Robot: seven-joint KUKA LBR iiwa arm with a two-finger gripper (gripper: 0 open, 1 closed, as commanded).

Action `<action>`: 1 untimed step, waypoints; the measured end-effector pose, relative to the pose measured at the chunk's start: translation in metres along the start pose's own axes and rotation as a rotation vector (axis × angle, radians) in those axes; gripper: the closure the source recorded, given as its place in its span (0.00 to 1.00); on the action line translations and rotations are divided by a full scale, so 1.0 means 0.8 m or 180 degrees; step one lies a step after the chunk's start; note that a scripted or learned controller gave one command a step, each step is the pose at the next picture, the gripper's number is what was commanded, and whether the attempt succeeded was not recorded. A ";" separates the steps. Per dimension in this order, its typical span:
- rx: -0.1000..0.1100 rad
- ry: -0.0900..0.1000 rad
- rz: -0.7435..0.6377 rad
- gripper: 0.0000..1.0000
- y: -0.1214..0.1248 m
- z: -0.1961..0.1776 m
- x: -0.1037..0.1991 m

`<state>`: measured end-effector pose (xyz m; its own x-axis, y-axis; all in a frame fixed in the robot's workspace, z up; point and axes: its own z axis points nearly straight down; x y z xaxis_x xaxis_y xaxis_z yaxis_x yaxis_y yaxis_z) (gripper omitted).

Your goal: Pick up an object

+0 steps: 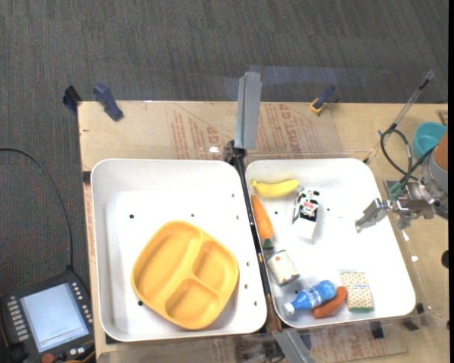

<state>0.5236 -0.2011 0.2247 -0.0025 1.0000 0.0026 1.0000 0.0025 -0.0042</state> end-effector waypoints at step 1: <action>-0.0004 -0.0003 -0.0341 0.00 0.116 0.096 0.048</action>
<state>0.6158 -0.1621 0.1479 -0.1093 0.9940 0.0020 0.9940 0.1093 -0.0025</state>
